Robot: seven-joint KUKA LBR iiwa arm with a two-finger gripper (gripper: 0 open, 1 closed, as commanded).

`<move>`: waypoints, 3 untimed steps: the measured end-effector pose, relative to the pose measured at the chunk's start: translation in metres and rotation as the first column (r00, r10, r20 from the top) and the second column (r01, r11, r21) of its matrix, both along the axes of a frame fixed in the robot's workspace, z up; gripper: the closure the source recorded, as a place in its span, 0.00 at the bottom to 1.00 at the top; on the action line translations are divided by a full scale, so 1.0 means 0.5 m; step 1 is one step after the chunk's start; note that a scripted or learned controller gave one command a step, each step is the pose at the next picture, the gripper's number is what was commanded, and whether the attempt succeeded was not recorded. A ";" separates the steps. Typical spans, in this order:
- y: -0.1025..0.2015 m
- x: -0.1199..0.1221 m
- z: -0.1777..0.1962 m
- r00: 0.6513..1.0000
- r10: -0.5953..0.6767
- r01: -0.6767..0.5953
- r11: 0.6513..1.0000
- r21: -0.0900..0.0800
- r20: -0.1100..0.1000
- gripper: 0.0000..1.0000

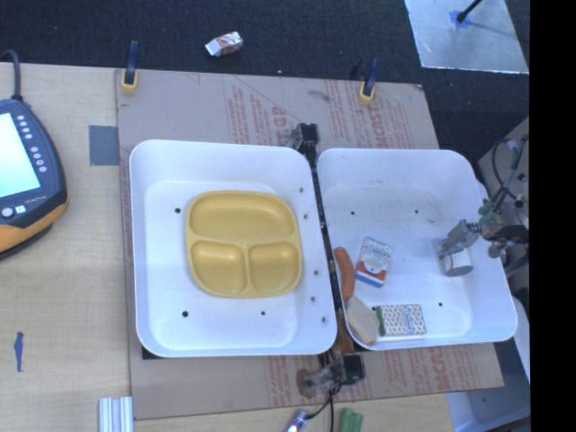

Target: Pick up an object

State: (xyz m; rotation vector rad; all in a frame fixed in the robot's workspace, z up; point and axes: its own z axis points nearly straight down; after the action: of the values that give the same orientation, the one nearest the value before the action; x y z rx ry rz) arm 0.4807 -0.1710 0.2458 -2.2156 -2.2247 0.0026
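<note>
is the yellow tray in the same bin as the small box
No, the yellow tray lies in the left bin, while the small box lies in the right bin.

The yellow three-compartment plastic plate (243,243) lies centred in the left shallow white bin (153,331). In the right shallow white bin (405,174), the small white carton (373,262) sits at seven o'clock, the flat patterned packet (400,320) at six, and the two-finger metal gripper (456,252) at three.
</note>
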 end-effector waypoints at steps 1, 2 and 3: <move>-0.046 0.070 -0.172 1.000 0.002 -0.002 1.000 -0.001 -0.002 0.00; -0.081 0.188 -0.309 1.000 0.004 -0.004 1.000 -0.002 -0.002 0.00; -0.069 -0.011 -0.309 1.000 0.002 -0.002 1.000 0.000 -0.002 0.00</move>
State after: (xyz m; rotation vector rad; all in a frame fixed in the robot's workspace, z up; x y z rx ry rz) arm 0.4754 -0.2053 0.0914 -2.2123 -2.2264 0.0052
